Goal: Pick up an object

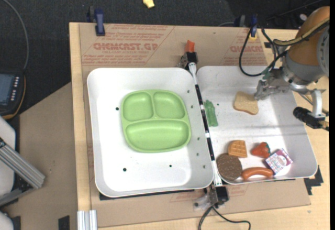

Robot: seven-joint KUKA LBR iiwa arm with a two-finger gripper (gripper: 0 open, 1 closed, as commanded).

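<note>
In the camera view, the tool (pixel 263 89) hangs low over the right bin (pixel 293 134), near its far wall, and whether it is wide or narrow cannot be told from here. The bread slice (pixel 245 103) lies just beside the tool, toward the divider between the bins and a little nearer the camera; the two look close to touching, but nothing sits visibly in the tool. The slice's long axis runs roughly across the bin, tilted slightly. Taking the bread slice as landmark: a green strip (pixel 210 113) lies beyond it against the divider, and well nearer the camera than the slice sits a cluster of a waffle piece (pixel 237 149), a brown round patty (pixel 229 166), a sausage (pixel 256 173), a strawberry (pixel 261 149) and a pink packet (pixel 278 161). None of these crowd the slice, so a short shift toward the divider looks unobstructed. Past the divider, the left bin (pixel 104 119) holds a green sectioned plate (pixel 155 120).
</note>
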